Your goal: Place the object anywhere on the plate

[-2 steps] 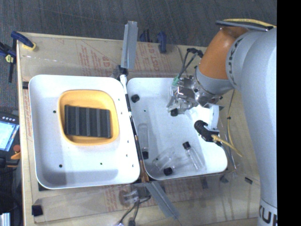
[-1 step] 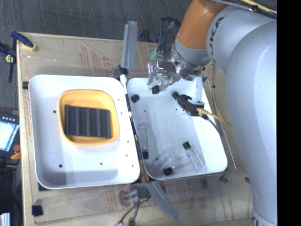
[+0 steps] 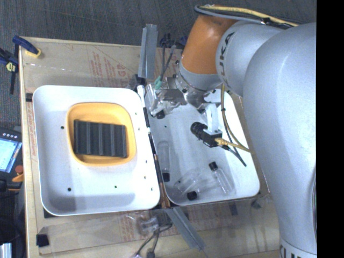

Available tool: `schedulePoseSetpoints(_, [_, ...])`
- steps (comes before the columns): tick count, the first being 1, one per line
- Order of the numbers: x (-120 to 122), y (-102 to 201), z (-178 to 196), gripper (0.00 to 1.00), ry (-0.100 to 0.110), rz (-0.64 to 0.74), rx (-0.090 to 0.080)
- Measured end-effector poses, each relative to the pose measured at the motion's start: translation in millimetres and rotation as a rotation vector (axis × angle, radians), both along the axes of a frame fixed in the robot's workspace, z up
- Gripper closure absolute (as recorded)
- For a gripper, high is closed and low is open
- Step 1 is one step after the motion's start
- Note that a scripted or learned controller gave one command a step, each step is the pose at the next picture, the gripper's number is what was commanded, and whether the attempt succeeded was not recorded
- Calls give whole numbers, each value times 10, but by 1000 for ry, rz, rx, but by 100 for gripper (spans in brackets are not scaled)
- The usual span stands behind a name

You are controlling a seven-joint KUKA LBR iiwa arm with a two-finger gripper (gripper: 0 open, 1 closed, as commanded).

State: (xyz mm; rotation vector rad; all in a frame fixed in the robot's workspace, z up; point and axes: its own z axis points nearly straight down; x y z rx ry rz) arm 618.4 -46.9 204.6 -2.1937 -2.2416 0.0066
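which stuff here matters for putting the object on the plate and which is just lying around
For the job:
yellow plate with dark ridged insert
clear plastic vials with black caps
gripper

Lying about:
blue clamp
small lit screen

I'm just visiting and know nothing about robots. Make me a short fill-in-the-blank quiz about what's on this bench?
1. The yellow plate lies in the ____ bin.
2. On the plate sits a dark ____ insert.
3. The clear vials with black caps lie in the ____ bin.
4. The band above the arm's wrist is coloured ____.

Missing words: left; ribbed; right; orange.
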Motion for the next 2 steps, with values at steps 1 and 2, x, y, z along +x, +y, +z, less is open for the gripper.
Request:
schedulePoseSetpoints(1, [-57, 431, -132, 100, -2, 133, 0])
schedulePoseSetpoints(2, [-56, 426, -131, 0, -2, 132, 0])
